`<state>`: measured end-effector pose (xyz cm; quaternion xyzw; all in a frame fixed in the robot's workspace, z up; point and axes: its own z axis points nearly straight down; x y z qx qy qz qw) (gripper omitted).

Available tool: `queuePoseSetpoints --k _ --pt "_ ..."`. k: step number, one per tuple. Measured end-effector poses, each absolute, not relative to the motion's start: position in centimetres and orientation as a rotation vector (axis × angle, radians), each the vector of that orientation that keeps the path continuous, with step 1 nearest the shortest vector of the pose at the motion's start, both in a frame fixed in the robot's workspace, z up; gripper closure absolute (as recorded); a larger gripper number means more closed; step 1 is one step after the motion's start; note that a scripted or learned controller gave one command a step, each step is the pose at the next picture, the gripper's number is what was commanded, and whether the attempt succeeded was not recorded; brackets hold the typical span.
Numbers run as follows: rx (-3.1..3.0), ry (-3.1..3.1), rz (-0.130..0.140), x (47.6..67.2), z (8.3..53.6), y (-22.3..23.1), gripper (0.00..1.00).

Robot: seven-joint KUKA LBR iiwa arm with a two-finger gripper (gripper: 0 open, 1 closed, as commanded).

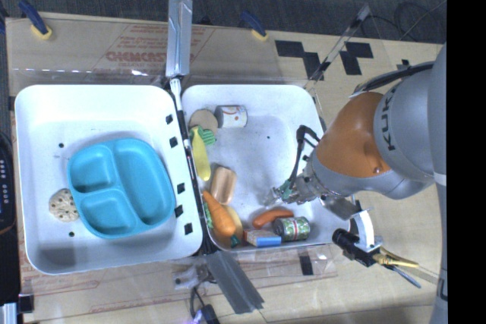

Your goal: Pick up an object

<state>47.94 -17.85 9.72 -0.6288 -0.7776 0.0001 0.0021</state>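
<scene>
Hovering low at the right bin's (pixel 250 99) five o'clock, hand (pixel 282 193) just above the orange sausage (pixel 271 218), finger state indiscernible.

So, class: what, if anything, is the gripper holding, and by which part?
Cannot be told: the gripper sits low in the right bin just above the hot dog, with no object visibly between its fingers.

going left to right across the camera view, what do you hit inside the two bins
cookie → blue divided plate → corn cob → carrot → green can → gripper
</scene>
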Motion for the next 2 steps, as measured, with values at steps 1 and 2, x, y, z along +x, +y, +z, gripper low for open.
queuePoseSetpoints --k 1,2 --pt "-1.967 -2.439 0.003 48.0 10.3 -17.9 1.0" --pt "-2.072 -2.359 0.0 53.9 9.0 -14.3 1.0"
